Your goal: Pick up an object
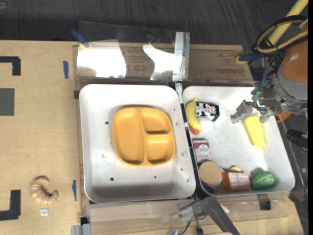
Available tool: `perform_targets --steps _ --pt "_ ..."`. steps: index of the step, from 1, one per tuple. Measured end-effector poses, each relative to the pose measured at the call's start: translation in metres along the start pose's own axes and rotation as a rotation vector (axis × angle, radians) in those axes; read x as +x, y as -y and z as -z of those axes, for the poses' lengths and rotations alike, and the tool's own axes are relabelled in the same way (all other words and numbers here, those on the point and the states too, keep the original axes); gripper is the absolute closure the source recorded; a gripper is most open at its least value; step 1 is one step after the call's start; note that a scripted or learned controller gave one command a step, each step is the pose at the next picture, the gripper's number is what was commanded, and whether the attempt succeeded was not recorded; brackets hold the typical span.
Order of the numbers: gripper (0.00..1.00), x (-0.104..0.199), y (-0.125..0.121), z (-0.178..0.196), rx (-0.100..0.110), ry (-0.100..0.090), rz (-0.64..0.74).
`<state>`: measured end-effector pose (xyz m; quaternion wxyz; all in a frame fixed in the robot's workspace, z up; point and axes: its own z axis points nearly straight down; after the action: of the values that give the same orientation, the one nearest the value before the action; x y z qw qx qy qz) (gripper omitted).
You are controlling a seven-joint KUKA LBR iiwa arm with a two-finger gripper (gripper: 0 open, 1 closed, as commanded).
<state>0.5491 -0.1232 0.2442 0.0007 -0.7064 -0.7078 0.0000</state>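
Over the right bin (pixel 288 168), gripper (pixel 252 112) hovers at the yellow corn cob (pixel 255 130), lined up for grabbing; grip state: cannot tell.

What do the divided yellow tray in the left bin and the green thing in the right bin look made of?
The yellow tray looks like moulded plastic with a smooth, matte surface and soft rounded compartment edges. The green thing appears bumpy and slightly glossy, possibly plastic toy food; too small to be sure.
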Motion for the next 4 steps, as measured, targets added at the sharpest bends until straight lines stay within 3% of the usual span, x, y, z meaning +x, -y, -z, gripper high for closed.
perform_targets --steps 1,2,3,4 --pt "0.00 0.021 0.045 -0.152 -0.002 0.001 -0.276" --pt "0.00 -0.006 -0.023 -0.157 -0.008 0.001 -0.421" --pt "0.00 -0.006 -0.023 -0.157 -0.008 0.001 -0.421" --pt "0.00 -0.006 0.070 -0.082 0.000 -0.001 -0.653"
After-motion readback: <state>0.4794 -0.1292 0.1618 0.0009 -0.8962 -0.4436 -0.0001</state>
